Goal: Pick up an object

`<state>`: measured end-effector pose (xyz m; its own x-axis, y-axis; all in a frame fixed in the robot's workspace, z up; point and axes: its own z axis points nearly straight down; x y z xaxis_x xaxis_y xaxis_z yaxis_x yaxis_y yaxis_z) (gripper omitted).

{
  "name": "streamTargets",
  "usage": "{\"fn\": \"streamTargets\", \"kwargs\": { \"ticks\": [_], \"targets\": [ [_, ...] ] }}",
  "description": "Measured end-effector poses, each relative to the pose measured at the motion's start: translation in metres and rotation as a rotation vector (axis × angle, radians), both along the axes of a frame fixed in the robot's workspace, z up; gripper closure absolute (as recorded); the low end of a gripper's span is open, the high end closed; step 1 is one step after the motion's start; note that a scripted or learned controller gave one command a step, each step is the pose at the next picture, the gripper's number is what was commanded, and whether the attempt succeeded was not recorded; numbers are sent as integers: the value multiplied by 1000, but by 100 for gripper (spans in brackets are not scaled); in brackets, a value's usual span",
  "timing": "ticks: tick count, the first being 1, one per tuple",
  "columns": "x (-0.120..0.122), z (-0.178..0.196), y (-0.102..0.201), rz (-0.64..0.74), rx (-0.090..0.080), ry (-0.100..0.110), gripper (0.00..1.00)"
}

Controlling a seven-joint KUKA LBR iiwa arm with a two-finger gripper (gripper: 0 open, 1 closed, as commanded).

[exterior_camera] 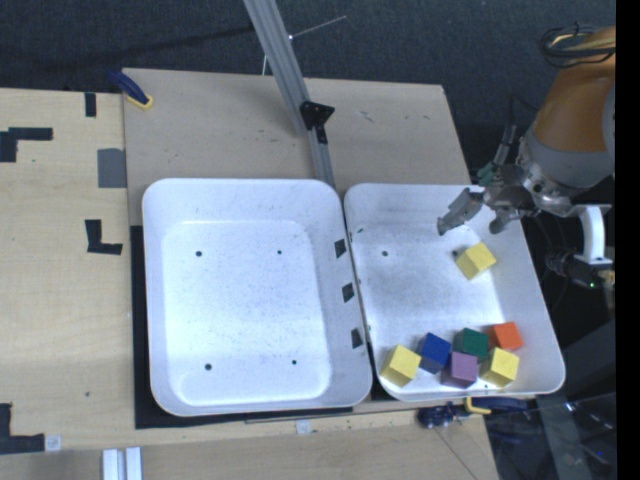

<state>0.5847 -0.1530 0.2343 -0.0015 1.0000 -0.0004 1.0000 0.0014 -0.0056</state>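
Yellow cube lies alone in right bin, near its far right side. Gripper hovers just above it, jaws spread wide, empty. Six cubes cluster along bin's near edge. Left bin alongside.

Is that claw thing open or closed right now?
Open. The gripper has its two fingers spread apart above the right bin, nothing between them; a yellow block lies just below.
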Motion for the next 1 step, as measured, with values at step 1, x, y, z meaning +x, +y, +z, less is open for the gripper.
{"fn": "streamTargets", "kwargs": {
  "ticks": [1],
  "targets": [
    [-4, -64, 5, 0, 1, 3, 0]
  ]
}}
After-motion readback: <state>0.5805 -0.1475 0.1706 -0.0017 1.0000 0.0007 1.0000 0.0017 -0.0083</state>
